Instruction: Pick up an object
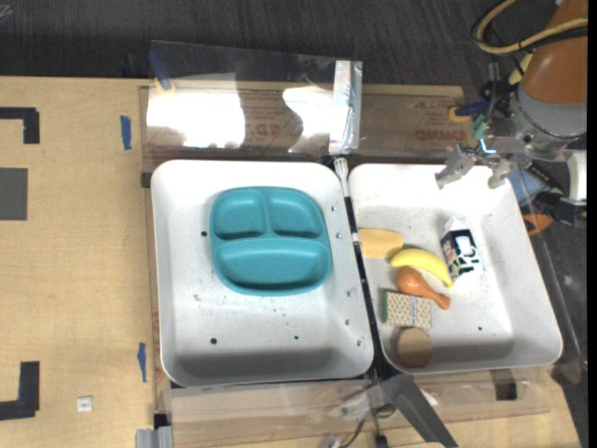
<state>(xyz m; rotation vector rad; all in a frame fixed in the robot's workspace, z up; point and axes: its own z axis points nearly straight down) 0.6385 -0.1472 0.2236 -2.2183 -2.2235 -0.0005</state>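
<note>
**Objects in right bin: condition and position**

All candidate objects lie in the right bin, clustered toward its left wall and front. A banana, yellow, lies flat, curved, at centre. Just behind it, a pale yellow block rests near the dividing wall. An orange piece touches the banana's front side. A patterned tan square lies flat just beside it. A brown round sits at the front wall. A black-and-white carton lies tilted, right of the banana.
</note>
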